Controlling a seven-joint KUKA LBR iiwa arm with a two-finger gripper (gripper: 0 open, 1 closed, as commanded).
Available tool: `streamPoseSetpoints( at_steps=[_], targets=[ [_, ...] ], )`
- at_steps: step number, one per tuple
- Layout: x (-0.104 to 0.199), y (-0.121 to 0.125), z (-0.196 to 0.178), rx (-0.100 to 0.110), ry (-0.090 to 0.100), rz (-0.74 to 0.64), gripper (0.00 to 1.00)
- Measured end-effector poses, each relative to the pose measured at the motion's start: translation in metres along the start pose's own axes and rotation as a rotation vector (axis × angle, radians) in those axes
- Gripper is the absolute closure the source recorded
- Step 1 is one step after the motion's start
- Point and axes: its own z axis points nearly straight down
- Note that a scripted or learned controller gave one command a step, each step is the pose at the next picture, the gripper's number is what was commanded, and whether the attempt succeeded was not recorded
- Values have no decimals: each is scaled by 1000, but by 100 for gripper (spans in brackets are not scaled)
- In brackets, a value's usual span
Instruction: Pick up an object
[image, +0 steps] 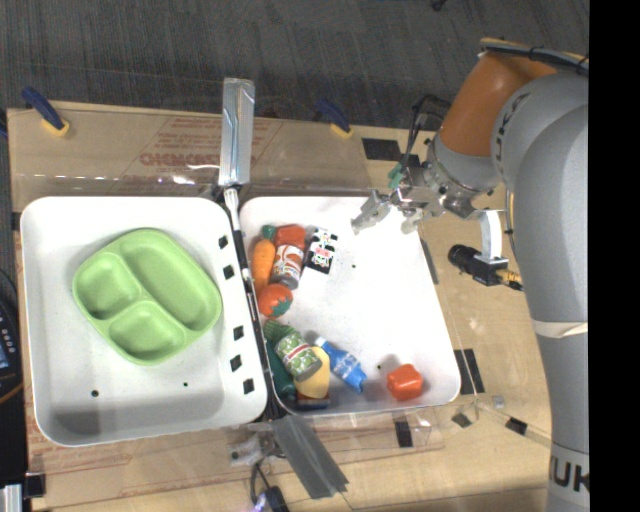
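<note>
My gripper (388, 217) hovers over the far right corner of the right bin (400, 300), its fingers (365, 217) spread apart and holding nothing. Along that bin's left wall lie an orange carrot (262, 262), a red can (288, 265), a small black-and-white box (321, 252) and a red-orange fruit (275, 298). Near the front edge sit a green bottle (293, 352), a yellow item (312, 380), a blue bottle (346, 366) and an orange-red pepper (404, 381). The box is the object closest to the gripper, lying down and to its left.
A green divided plate (147, 293) lies in the left bin (60, 400). A metal divider post (237, 130) rises between the bins at the back. The grey arm (540, 200) stands along the right side of the bench.
</note>
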Motion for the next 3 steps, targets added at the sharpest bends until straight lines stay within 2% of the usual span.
streamPoseSetpoints(
  at_steps=[1, 2, 3],
  targets=[
    [36, -3, 22, -2, 0, -243, 0],
    [36, -3, 22, -2, 0, -243, 0],
    [66, -12, 105, -1, -4, -247, 0]
  ],
)
